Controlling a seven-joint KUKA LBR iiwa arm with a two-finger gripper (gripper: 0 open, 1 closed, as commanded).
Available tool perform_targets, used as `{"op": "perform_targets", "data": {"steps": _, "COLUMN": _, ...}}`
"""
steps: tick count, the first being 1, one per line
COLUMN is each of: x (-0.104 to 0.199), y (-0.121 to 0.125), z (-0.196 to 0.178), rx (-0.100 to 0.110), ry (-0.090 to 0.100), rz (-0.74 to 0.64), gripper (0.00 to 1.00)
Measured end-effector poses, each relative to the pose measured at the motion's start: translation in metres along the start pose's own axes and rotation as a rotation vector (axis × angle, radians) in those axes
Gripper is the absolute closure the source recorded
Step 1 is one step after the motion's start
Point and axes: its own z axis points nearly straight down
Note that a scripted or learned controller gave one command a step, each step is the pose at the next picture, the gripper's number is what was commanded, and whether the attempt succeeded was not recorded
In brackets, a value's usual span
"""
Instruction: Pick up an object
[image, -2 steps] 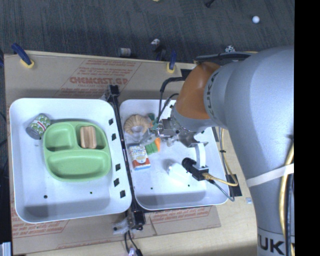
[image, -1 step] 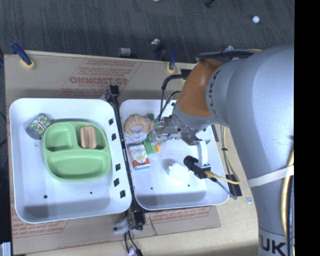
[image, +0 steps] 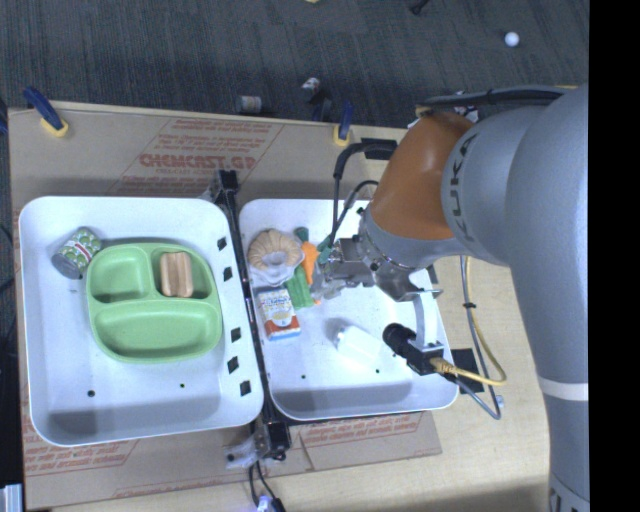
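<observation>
I have the gripper (image: 322, 278) low in the right bin (image: 300, 400), at the nine o'clock side of the arm, beside the green item (image: 300, 291) and small carton (image: 279, 311); I cannot tell its finger state. I judge this the reaching step; next, close and lift.

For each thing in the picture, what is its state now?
Gripper: low in the right bin, over the green and orange items.
Green tray: flat in the left bin.
Wooden block: in the tray's upper right compartment.
Can: on its side, beside the tray.
</observation>
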Motion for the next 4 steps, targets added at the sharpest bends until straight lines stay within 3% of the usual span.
{"op": "perform_targets", "data": {"steps": 1, "x": -0.051, "y": -0.062, "z": -0.027, "rx": 0.000, "ry": -0.001, "rz": 0.003, "gripper": 1.00}}
{"op": "perform_targets", "data": {"steps": 2, "x": -0.050, "y": -0.061, "z": -0.026, "rx": 0.000, "ry": -0.001, "rz": 0.002, "gripper": 0.00}}
{"op": "perform_targets", "data": {"steps": 3, "x": -0.099, "y": 0.008, "z": 0.059, "rx": 0.003, "ry": -0.001, "rz": 0.001, "gripper": 0.00}}
{"op": "perform_targets", "data": {"steps": 4, "x": -0.060, "y": -0.037, "z": 0.101, "rx": 0.003, "ry": 0.001, "rz": 0.000, "gripper": 0.00}}
